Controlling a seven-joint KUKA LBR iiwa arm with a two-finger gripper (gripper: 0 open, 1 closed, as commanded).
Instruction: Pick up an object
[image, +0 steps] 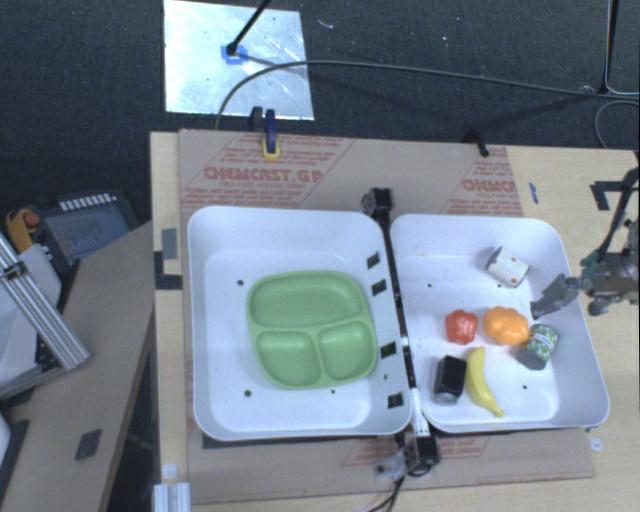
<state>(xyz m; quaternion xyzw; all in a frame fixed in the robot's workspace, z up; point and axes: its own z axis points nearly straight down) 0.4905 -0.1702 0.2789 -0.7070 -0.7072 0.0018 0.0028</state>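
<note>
Bench with two white bins side by side. Left bin: one green tray with three compartments, lying flat near the middle. Right bin: six loose items. White block with a red mark, toward the far right part of the floor, apart from the rest. Red pepper and orange side by side at mid-floor, close together, whether touching cannot be told. Black box and banana near the front wall, just beside one another, the banana lying lengthwise toward the front. Can with a green label, tipped on its side, just right of the orange. Gripper enters over the right wall of the right bin, its grey tip just above the can and beside the orange; nothing seen between its jaws; whether they stand apart or together cannot be told at this size. Step in hand, by judgement: approach, no item yet taken. Likeliest targets are the can or the orange, being nearest. Next move calls for centring over one item, descending with jaws wide enough to straddle it, and avoiding the neighbour; the round, lying can may roll when touched
</note>
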